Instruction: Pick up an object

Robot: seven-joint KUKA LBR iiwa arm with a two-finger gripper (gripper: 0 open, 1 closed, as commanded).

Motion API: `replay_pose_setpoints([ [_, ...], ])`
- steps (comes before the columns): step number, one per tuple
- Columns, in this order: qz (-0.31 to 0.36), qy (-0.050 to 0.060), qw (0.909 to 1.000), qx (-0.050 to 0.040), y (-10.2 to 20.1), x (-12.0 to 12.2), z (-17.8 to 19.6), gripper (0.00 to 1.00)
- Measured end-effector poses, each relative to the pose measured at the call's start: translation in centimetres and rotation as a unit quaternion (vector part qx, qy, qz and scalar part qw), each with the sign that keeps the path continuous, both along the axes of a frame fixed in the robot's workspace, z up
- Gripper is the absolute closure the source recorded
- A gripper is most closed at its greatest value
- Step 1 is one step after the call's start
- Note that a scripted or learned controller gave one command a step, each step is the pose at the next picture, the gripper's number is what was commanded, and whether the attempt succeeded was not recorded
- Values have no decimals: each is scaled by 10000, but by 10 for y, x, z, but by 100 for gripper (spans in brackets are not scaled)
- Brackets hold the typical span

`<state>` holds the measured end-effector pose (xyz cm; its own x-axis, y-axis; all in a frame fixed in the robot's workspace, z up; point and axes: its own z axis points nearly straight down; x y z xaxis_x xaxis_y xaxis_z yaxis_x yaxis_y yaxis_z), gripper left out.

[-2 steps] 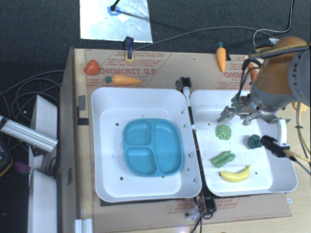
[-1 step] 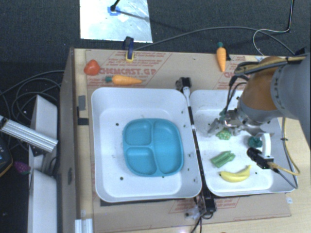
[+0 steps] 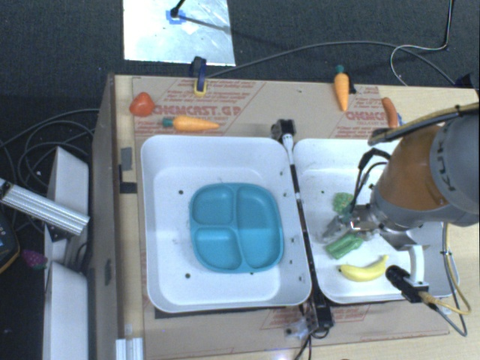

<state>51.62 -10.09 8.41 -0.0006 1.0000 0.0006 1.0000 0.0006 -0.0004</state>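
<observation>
- Camera view looks down on two white bins; take the right bin (image 3: 319, 163) as the landmark for everything below.
- Inside the right bin, near its middle, the gripper (image 3: 339, 229) is down at floor level, at the end of the grey arm (image 3: 427, 178) that comes in over the bin's right side.
- Whether the gripper is spread, pressed together or pinching anything cannot be told; its metal tip blurs into the green things around it.
- A dark green oblong piece (image 3: 345, 244) lies just beside the tip, perhaps touching it, on the side toward the bin's front wall.
- A paler green piece (image 3: 343, 200) sits just behind the tip, toward the bin's back wall.
- A banana (image 3: 365, 269) lies near the bin's front wall, just in front of the dark green oblong piece and apart from the gripper.
- To the left of the right bin stands the left bin (image 3: 161, 201), which holds a blue divided plate (image 3: 236, 226).
- Behind the right bin, on the board, lie carrots (image 3: 342, 88); left of them and behind the other bin lies a tomato (image 3: 142, 105).
- Step in hand, as I judge it: the descent onto the dark green oblong piece, with the grasp about to be made or just made.
- The next move would call for a firm close squarely across the piece, then a straight lift clear of the bin's floor; a glancing contact could merely push it toward the banana.
</observation>
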Motion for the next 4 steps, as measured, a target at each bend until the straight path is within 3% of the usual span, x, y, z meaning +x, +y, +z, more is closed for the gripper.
replay_pose_setpoints([
  [1, 3, -16, 10000, -9, -38, 55, 1, 0],
  [2, 16, -36, 10000, -18, -79, 119, 109, 0],
  [3, 18, 2, 10000, 5, -7, 93, 33, 0],
  [4, 5, 0, 10000, -4, -11, 71, 0, 0],
])
